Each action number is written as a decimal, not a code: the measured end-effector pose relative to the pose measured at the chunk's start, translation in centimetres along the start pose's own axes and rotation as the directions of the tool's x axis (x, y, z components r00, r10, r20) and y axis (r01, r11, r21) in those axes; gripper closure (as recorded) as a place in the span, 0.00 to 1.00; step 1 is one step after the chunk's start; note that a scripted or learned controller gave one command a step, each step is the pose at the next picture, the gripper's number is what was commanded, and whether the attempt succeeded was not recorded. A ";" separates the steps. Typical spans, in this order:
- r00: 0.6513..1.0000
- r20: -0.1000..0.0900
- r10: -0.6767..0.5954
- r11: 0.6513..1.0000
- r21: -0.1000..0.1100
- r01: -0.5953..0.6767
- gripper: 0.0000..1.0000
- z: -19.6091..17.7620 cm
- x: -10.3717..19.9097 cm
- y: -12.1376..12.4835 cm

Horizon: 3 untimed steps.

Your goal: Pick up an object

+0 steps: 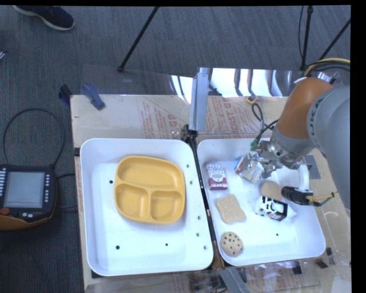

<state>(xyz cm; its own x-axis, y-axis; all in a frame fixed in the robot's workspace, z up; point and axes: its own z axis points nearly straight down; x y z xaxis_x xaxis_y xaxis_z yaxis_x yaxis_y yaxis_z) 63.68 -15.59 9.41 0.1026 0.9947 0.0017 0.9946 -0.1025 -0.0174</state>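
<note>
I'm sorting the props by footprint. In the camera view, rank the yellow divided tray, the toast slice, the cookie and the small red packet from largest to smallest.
1. yellow divided tray, by far the largest
2. toast slice
3. cookie and small red packet: they look about alike, so I won't rank them against each other.

I see a teach pendant (24,194) lying on the grey carpet (114,34) at far left, its cable looping, and a dark shoe (48,15) beyond

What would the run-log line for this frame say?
arm: over right bin | gripper: by foil packet | grasp: unclear | yellow tray: left bin | toast, cookie: untouched
</note>
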 end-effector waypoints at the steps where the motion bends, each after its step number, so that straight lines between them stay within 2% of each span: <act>1: 1.000 0.002 -0.024 0.999 -0.029 0.024 1.00 -21.3 5.1 0.1; 2: 0.987 0.001 0.162 0.987 -0.006 -0.162 1.00 -9.4 -1.6 -4.4; 3: 0.987 0.000 0.161 0.987 -0.014 -0.161 0.00 -9.8 -1.6 -4.2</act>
<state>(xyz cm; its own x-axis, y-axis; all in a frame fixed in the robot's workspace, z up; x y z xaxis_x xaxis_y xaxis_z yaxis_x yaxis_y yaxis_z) 59.53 -16.75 19.24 0.2613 0.9653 -0.0008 0.9653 -0.2613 -0.0034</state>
